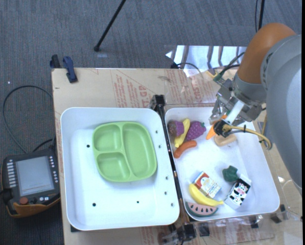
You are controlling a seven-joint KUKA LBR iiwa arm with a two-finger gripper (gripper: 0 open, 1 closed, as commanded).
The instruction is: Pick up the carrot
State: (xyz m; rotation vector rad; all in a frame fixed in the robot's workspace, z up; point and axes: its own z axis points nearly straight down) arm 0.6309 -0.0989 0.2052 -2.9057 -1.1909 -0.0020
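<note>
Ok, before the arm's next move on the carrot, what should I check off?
1. Target found: small orange carrot lies in the right white bin: ok.
2. Approach: grey two-finger gripper hangs close over the carrot: ok.
3. Grasp on carrot: cannot tell.
4. Clearance: not ok; purple grape bunch and tan flat piece sit close beside it.
5. Lookalikes: not ok; orange-red sausage-shaped toy lies nearby.

**Carrot (210, 133) in the far half of the right bin (252, 160)**

Only a small, bright orange, tapered part is seen. The rest is covered from above, so its full length and pose cannot be told. It is placed near the bin's far edge, about midway between the left and right edges. Whether it is resting on the white floor cannot be told.
</note>
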